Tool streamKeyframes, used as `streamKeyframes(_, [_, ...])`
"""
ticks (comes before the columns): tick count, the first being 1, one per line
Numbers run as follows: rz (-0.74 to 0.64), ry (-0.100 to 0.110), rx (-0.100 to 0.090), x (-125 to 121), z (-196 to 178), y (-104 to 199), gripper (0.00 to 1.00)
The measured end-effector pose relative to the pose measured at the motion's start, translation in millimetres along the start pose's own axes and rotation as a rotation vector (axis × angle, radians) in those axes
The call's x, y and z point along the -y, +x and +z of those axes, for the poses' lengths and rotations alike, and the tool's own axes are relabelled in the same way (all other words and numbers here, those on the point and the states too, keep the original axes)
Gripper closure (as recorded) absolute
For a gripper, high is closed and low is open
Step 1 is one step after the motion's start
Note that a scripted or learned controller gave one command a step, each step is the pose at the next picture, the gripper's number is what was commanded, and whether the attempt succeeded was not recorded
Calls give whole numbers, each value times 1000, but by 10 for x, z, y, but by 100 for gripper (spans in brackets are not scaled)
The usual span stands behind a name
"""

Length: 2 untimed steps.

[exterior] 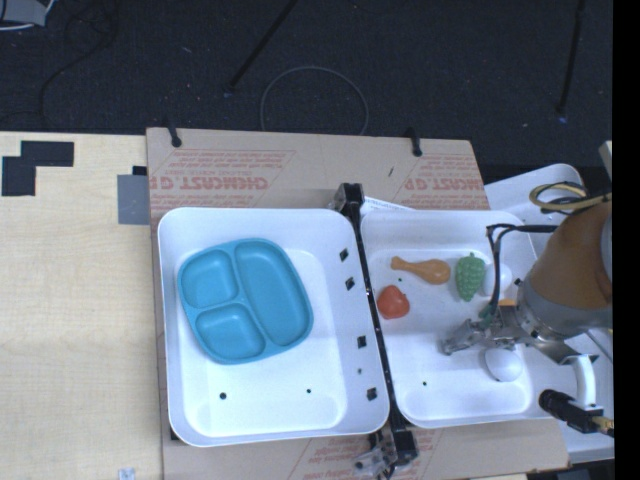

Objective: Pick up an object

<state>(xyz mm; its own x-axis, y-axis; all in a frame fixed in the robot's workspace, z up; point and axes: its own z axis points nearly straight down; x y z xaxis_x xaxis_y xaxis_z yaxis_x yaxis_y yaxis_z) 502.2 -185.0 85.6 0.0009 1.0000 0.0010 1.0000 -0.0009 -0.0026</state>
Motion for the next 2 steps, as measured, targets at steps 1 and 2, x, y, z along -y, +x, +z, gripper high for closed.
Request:
streamKeyframes(1, [4,-2,0,-8,-131,-11,100])
streamKeyframes(2, [-2,-5,2,-50,-751,-47,100])
